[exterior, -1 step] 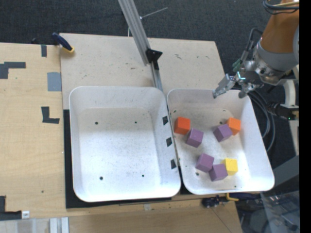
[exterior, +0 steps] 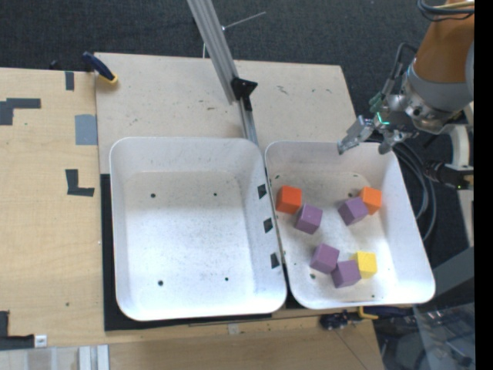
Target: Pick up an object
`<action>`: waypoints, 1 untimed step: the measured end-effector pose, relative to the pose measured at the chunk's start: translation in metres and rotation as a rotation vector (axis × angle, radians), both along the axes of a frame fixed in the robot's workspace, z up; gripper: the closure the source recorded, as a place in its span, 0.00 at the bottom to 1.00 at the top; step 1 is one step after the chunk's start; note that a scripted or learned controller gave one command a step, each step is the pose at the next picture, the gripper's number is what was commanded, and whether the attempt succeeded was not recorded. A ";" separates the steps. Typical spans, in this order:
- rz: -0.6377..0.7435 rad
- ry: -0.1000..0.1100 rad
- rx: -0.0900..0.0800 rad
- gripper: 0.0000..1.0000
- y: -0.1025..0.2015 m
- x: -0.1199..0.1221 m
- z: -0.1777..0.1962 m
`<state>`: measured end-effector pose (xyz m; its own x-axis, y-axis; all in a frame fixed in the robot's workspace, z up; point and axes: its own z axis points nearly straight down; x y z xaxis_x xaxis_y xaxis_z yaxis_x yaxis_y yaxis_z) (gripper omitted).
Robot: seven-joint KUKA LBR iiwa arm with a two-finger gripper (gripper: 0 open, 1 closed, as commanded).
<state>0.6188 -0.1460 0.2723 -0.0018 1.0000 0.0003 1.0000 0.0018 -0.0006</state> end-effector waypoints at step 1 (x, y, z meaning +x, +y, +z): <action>0.000 0.005 -0.001 0.00 0.003 -0.001 -0.044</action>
